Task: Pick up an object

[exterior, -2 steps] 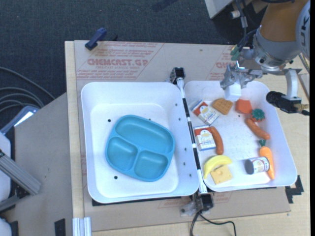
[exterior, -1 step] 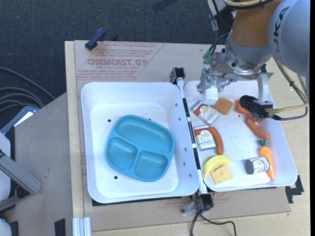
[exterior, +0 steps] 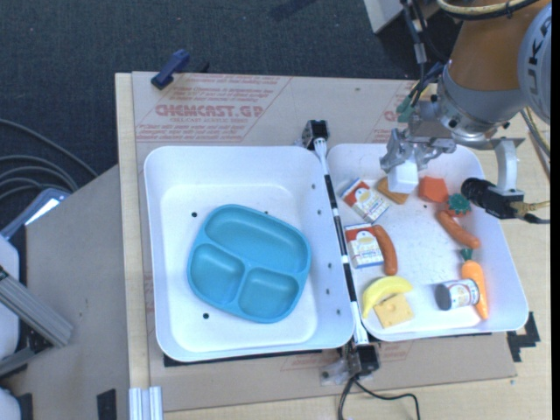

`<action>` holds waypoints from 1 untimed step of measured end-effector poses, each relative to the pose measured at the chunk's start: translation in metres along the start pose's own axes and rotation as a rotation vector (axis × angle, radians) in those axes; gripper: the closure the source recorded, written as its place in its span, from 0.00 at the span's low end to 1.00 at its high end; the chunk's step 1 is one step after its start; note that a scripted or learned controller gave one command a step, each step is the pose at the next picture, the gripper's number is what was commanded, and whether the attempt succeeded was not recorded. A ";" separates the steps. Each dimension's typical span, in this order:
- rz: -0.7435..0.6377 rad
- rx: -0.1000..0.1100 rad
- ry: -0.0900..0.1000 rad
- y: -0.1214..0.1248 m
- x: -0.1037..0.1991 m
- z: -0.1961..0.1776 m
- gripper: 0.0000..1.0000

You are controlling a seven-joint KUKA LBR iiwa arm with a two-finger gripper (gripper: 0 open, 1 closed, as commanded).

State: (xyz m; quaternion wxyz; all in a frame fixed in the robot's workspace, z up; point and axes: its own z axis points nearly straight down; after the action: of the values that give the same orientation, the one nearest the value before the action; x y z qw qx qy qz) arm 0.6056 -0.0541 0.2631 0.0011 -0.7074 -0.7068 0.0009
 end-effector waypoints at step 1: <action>-0.002 0.001 0.001 -0.027 0.116 0.023 1.00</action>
State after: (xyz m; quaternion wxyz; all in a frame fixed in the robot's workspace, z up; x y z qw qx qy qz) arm 0.5784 0.0618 0.2398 0.0018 -0.7068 -0.7075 0.0009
